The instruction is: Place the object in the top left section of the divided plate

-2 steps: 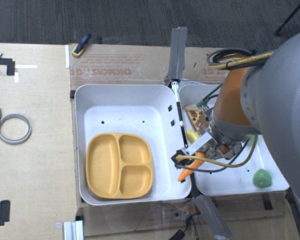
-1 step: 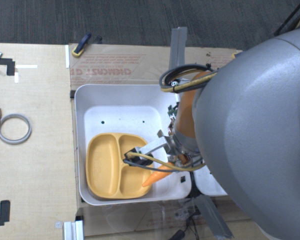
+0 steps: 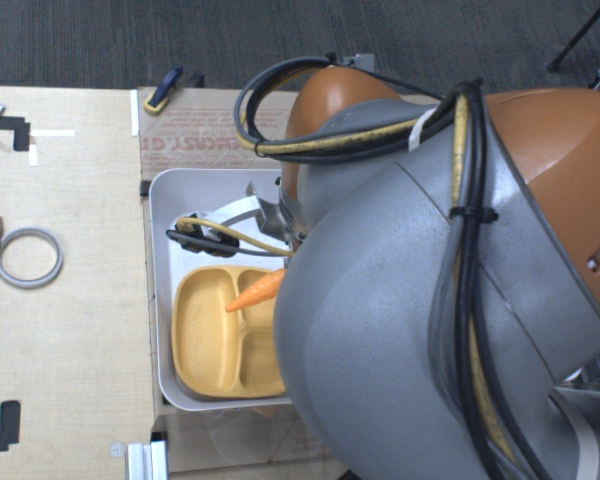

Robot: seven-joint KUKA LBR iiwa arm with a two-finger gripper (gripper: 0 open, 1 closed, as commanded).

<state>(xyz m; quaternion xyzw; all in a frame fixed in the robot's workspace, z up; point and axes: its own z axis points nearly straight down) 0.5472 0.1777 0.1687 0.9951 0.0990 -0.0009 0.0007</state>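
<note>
A yellow divided plate (image 3: 208,343) lies in the white bin (image 3: 160,268), and the arm hides its right part. An orange carrot (image 3: 256,289) sits at the plate's top, slanting across the ridge between the sections. Its thin tip points down-left and its thick end runs under the arm. The gripper (image 3: 267,218) is just above the carrot, mostly covered by the grey arm (image 3: 410,308). A black and yellow part (image 3: 206,236) reaches left from it over the bin floor. Nothing in view tells me whether the carrot is held.
The bench to the left of the bin carries a grey tape ring (image 3: 27,257). A blue and yellow tool (image 3: 164,88) rests on cardboard (image 3: 195,133) behind the bin. Black cables (image 3: 280,108) loop over the wrist. The arm covers the right side of the view.
</note>
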